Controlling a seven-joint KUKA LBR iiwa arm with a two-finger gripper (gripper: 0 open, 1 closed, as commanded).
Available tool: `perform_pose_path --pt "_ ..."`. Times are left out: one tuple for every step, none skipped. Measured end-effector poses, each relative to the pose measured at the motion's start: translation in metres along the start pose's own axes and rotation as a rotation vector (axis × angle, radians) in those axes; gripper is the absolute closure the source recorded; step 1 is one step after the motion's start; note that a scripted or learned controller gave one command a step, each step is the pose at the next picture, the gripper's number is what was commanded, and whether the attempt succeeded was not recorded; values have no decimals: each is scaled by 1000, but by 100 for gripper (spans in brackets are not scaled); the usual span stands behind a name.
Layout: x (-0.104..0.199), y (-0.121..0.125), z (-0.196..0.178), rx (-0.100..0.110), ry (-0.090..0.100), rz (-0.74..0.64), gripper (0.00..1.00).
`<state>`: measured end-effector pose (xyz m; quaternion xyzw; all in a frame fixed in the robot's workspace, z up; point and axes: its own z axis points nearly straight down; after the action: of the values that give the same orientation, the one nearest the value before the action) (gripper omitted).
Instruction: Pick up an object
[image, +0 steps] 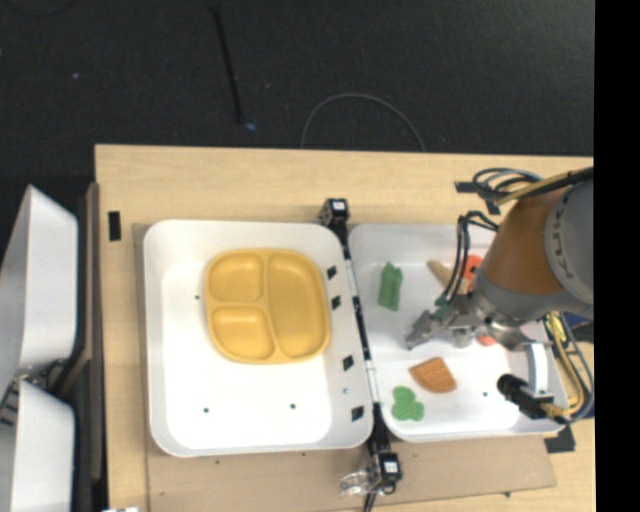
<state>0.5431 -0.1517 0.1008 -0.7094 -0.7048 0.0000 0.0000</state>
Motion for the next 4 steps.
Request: perform_pose_path --pt "-1 1 -11 -3 0 7 100" --pt "-3 0 -75 -8 -3 -3 100" --pt "-5 2 -116 -7 -2 -10 100" --pt "48 6 -130 -4 1 -14 100"
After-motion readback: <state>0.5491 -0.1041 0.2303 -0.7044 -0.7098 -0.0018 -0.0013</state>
